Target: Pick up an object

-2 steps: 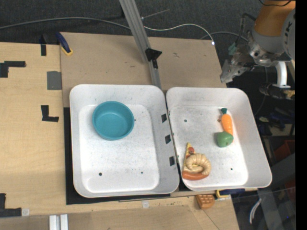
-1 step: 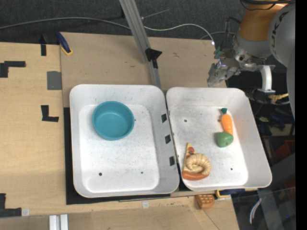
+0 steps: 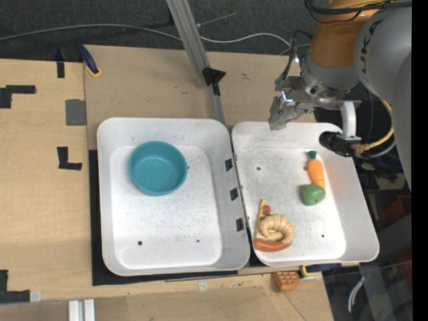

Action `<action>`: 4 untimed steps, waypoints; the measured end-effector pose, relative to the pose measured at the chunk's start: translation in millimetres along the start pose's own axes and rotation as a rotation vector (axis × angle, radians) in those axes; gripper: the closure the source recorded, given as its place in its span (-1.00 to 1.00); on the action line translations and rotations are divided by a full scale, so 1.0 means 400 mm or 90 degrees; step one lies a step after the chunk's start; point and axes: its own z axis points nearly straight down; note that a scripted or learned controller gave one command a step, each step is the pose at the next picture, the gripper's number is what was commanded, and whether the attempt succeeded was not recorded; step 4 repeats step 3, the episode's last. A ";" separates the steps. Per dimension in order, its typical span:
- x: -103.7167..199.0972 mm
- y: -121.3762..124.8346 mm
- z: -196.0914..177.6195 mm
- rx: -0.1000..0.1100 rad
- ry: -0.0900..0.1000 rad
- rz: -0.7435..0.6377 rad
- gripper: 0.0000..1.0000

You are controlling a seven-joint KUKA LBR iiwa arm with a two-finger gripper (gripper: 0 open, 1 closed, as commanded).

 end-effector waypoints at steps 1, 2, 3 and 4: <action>0.134 -0.050 0.039 0.001 0.000 0.000 1.00; 0.267 -0.092 0.071 0.001 -0.001 0.000 1.00; 0.413 -0.132 0.076 0.001 0.000 -0.001 1.00; 0.413 -0.132 0.076 0.001 0.000 -0.001 1.00</action>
